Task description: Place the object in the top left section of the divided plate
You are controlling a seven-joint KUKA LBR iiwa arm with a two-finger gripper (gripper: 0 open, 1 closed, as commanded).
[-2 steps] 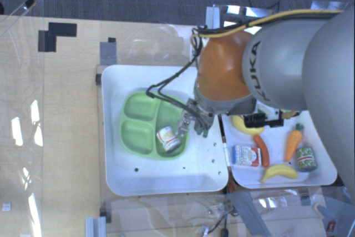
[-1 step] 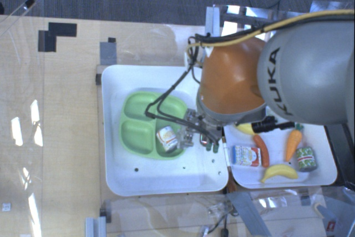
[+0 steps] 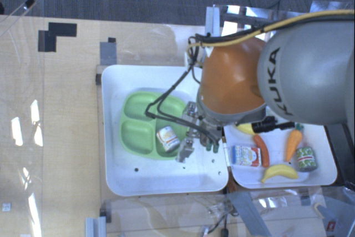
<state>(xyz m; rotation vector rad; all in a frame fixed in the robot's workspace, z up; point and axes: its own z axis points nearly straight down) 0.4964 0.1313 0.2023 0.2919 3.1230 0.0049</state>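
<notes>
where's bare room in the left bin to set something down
Free: the left bin's floor along its near edge below the green plate, and the strip left of the plate. The plate's two left sections are bare. Crowded: the plate's right side, where the gripper hangs by a small can.

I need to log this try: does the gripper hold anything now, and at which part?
It cannot be told. The gripper hangs beside a small white package lying in the green divided plate, but the view does not show the package between its fingers.
</notes>
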